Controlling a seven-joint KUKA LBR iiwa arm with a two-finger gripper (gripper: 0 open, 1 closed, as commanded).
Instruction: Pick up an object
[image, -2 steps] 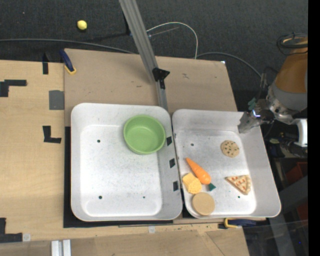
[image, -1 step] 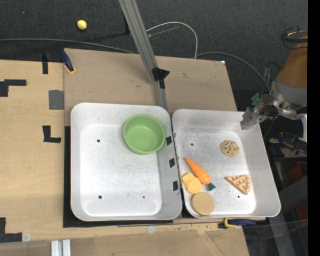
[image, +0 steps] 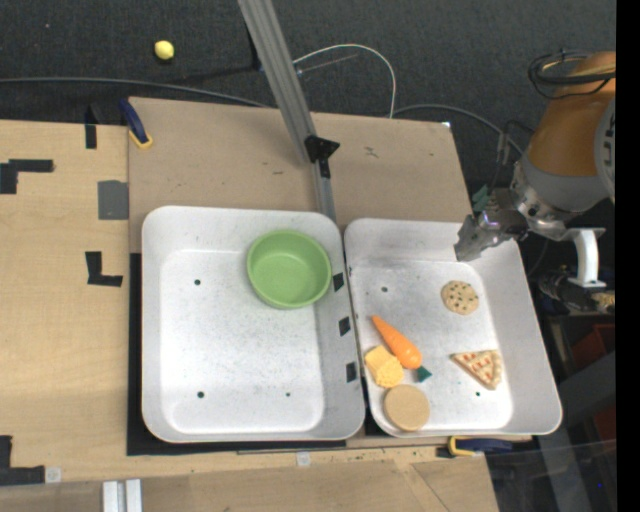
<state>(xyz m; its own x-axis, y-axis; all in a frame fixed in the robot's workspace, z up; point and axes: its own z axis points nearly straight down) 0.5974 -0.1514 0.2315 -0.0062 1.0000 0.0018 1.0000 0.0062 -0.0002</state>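
Observation:
The right bin (image: 500, 270) holds a round chocolate-chip cookie (image: 460, 297), a toy carrot (image: 397, 342), a yellow ridged chip (image: 383, 367), a tan round biscuit (image: 407, 408) and a pizza slice (image: 478, 367). A green bowl (image: 289, 268) sits at the back of the left bin (image: 180, 330). My gripper (image: 472, 244) hangs over the back right corner of the right bin, a little above and behind the cookie, with nothing seen in it.
A grey metal pole (image: 285, 85) slants across the back of the bench to a clamp between the bins. Cables trail behind the bins. A small yellow ball (image: 164, 49) lies on the dark floor at the far left.

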